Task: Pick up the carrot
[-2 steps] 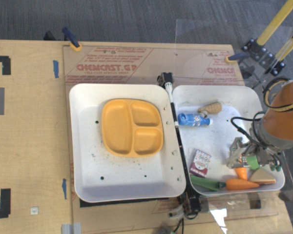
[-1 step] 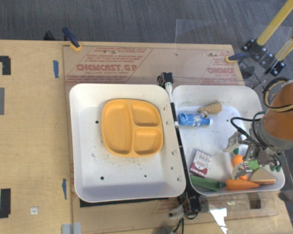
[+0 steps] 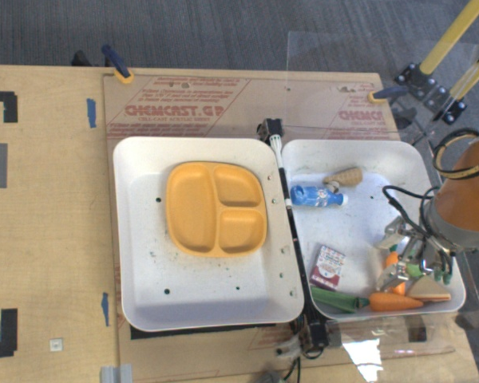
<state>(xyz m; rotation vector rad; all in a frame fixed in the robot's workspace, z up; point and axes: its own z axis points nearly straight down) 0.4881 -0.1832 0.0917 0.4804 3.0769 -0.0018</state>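
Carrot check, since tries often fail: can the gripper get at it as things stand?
Probably yes. The gripper hangs right over the carrot in the right bin, nothing covering it, though the bin's near wall sits close.

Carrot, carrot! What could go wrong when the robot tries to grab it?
1. The carrot lies tight against the right bin's near wall, so the gripper might bump the wall or slip off.
2. A green vegetable touches the carrot's tip and might get pinched or dragged along.
3. The small carton sits close by and could be knocked.
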